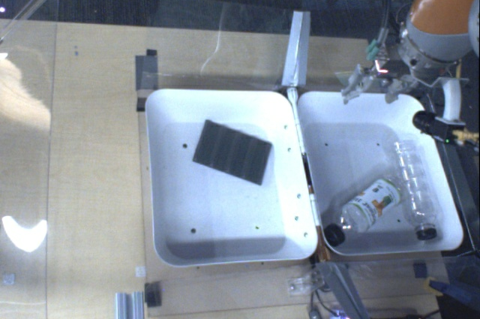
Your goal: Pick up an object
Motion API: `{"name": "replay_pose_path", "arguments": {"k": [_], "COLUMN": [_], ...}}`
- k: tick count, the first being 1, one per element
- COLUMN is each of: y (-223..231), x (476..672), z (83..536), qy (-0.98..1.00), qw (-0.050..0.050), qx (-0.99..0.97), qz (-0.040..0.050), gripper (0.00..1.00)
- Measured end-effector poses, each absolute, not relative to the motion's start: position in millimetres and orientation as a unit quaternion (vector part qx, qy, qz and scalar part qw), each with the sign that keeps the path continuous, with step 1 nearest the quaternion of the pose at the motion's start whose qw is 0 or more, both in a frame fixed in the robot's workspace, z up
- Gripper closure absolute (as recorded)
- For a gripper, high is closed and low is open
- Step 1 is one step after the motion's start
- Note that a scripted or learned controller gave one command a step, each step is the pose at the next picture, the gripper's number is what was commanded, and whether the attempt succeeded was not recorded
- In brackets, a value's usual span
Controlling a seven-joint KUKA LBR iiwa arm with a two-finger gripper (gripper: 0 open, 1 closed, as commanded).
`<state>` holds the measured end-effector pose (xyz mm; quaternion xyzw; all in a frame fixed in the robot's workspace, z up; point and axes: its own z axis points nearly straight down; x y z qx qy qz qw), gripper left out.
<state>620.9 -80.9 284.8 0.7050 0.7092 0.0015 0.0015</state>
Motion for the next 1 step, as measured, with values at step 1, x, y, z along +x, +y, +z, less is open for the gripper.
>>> {"name": "replay_pose_path", "arguments": {"k": [1], "y": [-80.9], "x": [620.9], "z": [284.8], "qy": [0.709], "qw": [0.002], "qx": [0.705], "qz": [0.0015], "gripper": [0.0]}}
